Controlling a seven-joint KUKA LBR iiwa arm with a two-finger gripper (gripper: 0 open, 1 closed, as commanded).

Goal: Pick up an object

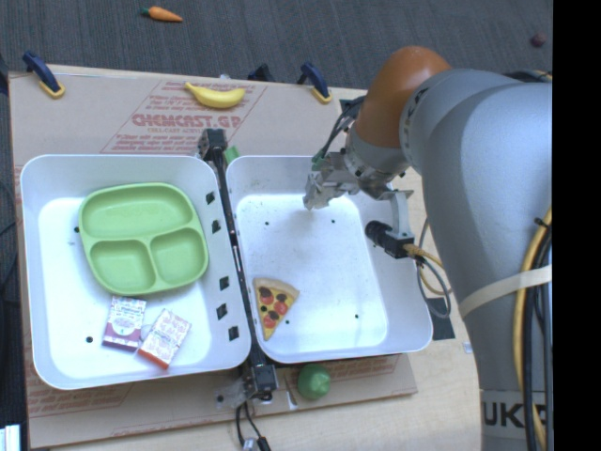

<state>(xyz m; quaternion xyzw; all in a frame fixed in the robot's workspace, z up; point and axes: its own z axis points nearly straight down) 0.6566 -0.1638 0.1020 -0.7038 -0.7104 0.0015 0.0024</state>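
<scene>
Gripper (pixel 317 198) is hovering over the far end of the right bin (pixel 376 336); can't tell its finger state from this angle. Pizza slice (pixel 273 305) is lying toward the near-left of it, well apart, tip pointing at the near rim.
</scene>
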